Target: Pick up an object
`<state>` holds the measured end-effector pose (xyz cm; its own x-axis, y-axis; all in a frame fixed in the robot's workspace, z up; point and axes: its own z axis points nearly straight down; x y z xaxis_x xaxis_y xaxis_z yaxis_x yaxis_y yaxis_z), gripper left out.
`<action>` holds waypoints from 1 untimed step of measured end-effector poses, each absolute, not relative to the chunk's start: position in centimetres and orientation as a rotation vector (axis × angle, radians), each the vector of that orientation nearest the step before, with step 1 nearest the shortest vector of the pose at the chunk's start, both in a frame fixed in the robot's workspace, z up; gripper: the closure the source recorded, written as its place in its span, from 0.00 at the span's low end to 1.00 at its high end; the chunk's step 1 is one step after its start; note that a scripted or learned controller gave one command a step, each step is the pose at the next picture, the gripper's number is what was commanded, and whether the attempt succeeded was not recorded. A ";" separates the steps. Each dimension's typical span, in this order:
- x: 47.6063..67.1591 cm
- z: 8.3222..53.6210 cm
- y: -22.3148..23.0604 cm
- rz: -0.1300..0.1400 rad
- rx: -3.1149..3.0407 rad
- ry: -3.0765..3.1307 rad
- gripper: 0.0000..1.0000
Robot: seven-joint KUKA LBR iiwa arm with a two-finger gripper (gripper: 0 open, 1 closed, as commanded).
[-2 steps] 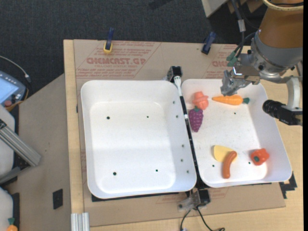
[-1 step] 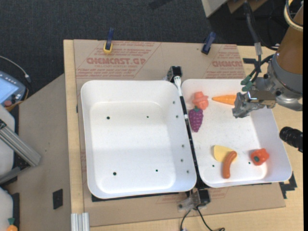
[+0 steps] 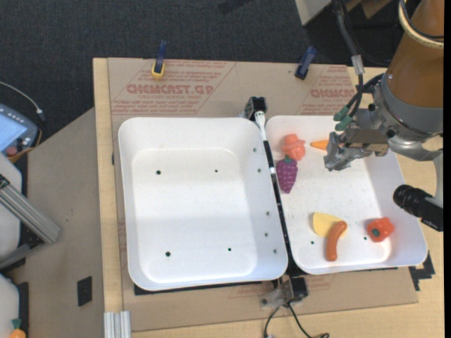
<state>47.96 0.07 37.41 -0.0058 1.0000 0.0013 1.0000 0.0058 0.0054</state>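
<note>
Gripper (image 3: 340, 162) hangs over the back half of the right bin (image 3: 402, 255), arm coming in from the right. Fingers are a dark blur against the wrist hardware, so I can't tell if the claw is wide or closed. Nothing visibly held.

All the objects sit in the right bin. Nearest candidate is the small orange carrot (image 3: 320, 145), just left of the gripper, near the back wall. It looks like hard toy plastic: light, stiff, a bit slick, tapered. Long axis runs roughly left-right in view, narrow tip pointing left toward the pink piece (image 3: 294, 146); the thick end is partly hidden by the gripper, so orientation is my best read. Best hold: across the thick end, fingers square to the long axis. Pinching near the tip would likely squirt it out.

Other options:
- purple grapes (image 3: 287, 174), against the divider between bins, long axis front-back. Bumpy, probably easier to pinch, but tight to the wall.
- sausage (image 3: 335, 239), near the front, long axis slightly off vertical in view, touching the yellow wedge (image 3: 323, 223). Round and smooth, so grab it mid-length across the width.
- red tomato (image 3: 379, 229), front right, standing apart. Round, likely to roll.

Left bin (image 3: 134, 189) has no part in this.
</note>
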 end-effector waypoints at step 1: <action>48.0 43.5 5.5 0.013 2.210 2.226 1.00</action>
<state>48.00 5.54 43.52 -0.0074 1.0000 0.0023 0.9999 0.0074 0.0089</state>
